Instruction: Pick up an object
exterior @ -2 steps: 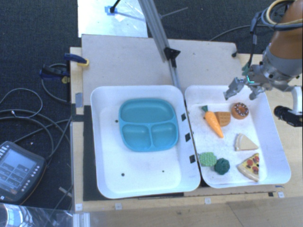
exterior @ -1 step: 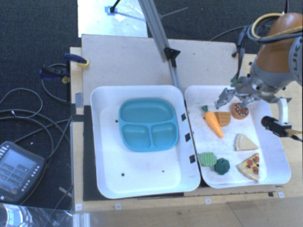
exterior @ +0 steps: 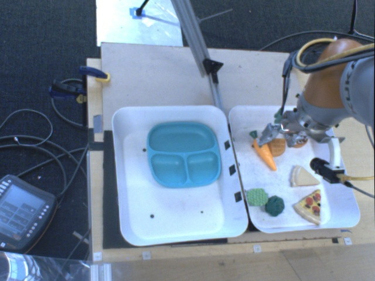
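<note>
My gripper [exterior: 270, 134] hangs low over the back of the right bin [exterior: 347, 214]. It sits just above the green top of an orange carrot [exterior: 266, 156] and beside a round brown-orange piece [exterior: 278, 147]. No object shows in its grasp. A small red and white item [exterior: 298, 139] lies partly hidden under the wrist. Farther forward in the same bin are a pale cheese wedge [exterior: 303, 177], a pizza slice [exterior: 310, 206], a light green broccoli [exterior: 256, 196] and a dark green one [exterior: 274, 205].
The left bin [exterior: 133, 215] holds a blue divided plate [exterior: 183, 154]. A grey pole [exterior: 193, 31] slants down to the divider between the bins. Cables and a handheld pendant [exterior: 22, 211] lie on the floor at the left.
</note>
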Motion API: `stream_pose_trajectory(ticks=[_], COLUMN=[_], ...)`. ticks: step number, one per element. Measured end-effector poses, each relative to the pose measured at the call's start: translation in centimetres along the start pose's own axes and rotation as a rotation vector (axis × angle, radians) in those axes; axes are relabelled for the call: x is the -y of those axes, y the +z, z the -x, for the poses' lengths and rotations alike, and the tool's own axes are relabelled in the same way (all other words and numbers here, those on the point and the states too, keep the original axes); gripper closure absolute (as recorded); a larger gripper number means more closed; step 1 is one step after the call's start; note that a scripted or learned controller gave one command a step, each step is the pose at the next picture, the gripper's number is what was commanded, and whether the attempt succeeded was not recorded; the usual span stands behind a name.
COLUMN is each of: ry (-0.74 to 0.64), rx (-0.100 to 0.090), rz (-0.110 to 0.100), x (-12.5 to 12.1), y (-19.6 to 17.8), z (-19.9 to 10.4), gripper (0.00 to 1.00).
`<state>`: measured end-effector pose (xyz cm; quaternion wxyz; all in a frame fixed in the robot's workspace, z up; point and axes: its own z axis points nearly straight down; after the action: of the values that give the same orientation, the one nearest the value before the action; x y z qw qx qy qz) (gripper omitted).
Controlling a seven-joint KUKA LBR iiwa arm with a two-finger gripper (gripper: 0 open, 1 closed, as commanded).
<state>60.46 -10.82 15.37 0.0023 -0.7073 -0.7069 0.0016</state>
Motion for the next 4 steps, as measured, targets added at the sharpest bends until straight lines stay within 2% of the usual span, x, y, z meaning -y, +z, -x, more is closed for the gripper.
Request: stream_pose_trajectory(ticks=[1,2,4], ry=[0.0,0.0,-0.007], rx=[0.001,0.001,0.002], rz=[0.003,0.01,0.013], x=[-0.1,-0.3,-0.5], y=[4.2,2.8,-7.0], z=[-0.1,-0.1,-0.4], gripper=[0.0,1.0,1.0])
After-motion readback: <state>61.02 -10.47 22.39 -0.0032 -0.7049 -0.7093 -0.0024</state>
